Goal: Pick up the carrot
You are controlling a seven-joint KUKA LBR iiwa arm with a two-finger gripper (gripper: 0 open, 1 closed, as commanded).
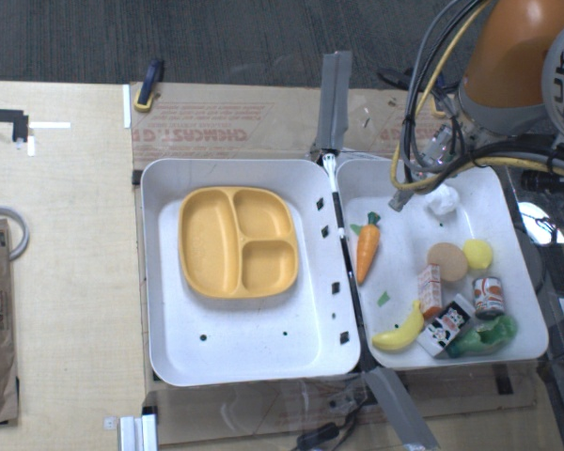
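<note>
Carrot (pixel 367 250): orange, tapered, with a green top. It lies in the right bin (pixel 508 195), on the floor beside the bin's left wall, just across the divider from the left bin (pixel 160 252). Long axis runs near-vertical in the camera view, leafy end toward the far edge, pointed end toward the near edge. Nothing touches it; bare white floor lies on its right side.

Gripper (pixel 401 197): hangs over the far part of the right bin, up and to the right of the carrot, near it but apart. It holds nothing. Whether its fingers are apart or together cannot be told from this angle; cables and wrist hardware clutter that spot. Judged move: travel toward the left wall and the near edge, then descend, closing across the carrot's narrow width.

Obstruction: the bin's left wall sits close beside the carrot, leaving little room for a finger on that side. This is the likely cause of a miss.

Other contents, right bin: white crumpled item (pixel 441 200) just right of the gripper; tan round item (pixel 446 262); yellow ball (pixel 477 253); small can (pixel 489 296); small carton (pixel 430 287); banana (pixel 400 331); black-and-white carton (pixel 446 325); green item (pixel 484 335). All lie well right of, or nearer the front than, the carrot.

Left bin: yellow divided plate (pixel 238 242).
</note>
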